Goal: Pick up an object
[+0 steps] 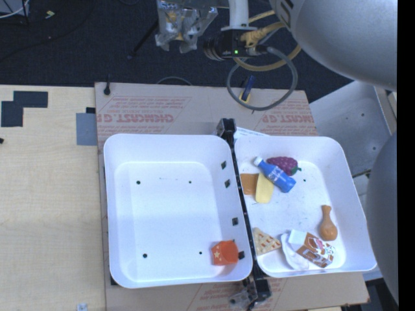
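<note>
two white bins sit side by side on your bench, resting on a cardboard sheet (194, 112) with a black clip (226, 127) at the far end of the seam where they meet.

left bin (123, 173): you have an orange block (224, 253) in its near right corner, close to the dividing wall.

right bin (350, 173): most of the pieces are here. a blue bottle (275, 175) lies tilted near the far left corner, its white cap pointing to the far left, and a bunch of purple grapes (284, 164) lies just beside it on the far side — whether the two touch you cannot tell. a yellow wedge (263, 189) lies against the bottle's near side, with an orange slice (249, 184) next to it by the left wall. a brown drumstick (327, 223) lies near the right wall, well apart from that cluster. along the near edge you see a waffle-patterned cracker (266, 241) by the left wall and a white packet with red and brown print (311, 250) beside it.

the gripper (183, 42) hangs above the dark floor beyond the far edge of the bench, well clear of both bins. its metal fingers (170, 39) point down with a gap between them, and nothing sits in that gap. the grey arm (343, 24) fills the far right, cables looping under the wrist.
</note>
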Tool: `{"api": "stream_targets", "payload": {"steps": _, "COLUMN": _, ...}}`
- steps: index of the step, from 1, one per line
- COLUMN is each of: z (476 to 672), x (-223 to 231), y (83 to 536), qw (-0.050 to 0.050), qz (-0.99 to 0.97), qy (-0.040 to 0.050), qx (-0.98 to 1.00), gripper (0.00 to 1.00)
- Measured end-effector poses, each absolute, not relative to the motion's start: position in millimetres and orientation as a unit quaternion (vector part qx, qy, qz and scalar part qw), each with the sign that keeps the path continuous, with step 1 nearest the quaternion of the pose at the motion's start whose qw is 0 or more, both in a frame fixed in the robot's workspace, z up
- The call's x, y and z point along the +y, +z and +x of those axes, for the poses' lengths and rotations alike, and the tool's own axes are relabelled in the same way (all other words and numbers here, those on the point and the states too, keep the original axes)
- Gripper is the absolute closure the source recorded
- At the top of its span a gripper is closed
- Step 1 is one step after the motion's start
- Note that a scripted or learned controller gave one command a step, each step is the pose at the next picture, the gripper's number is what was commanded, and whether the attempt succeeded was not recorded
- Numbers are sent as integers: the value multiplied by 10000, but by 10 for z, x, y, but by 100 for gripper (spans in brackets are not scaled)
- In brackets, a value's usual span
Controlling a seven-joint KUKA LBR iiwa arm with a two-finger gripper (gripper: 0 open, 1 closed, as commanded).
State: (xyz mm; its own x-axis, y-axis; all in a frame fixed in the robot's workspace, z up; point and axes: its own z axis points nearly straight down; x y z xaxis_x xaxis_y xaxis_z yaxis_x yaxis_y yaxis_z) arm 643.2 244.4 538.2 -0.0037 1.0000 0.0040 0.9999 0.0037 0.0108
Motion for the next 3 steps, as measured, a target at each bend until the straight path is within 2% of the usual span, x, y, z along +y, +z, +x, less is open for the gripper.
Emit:
{"api": "stream_targets", "payload": {"steps": 1, "z": 6293, "x": 2425, "y": 3869, "qw": -36, "qz": 7081, "qy": -74, "qx": 7060, "gripper": 100}}
{"api": "stream_targets", "payload": {"steps": 2, "z": 6440, "x": 2444, "y": 4708, "qw": 0, "qz": 7062, "qy": 6, "qx": 7080, "gripper": 100}}
{"api": "stream_targets", "payload": {"steps": 3, "z": 6433, "x": 2427, "y": 5422, "qw": 3, "qz": 7056, "qy": 18, "qx": 7086, "gripper": 100}}
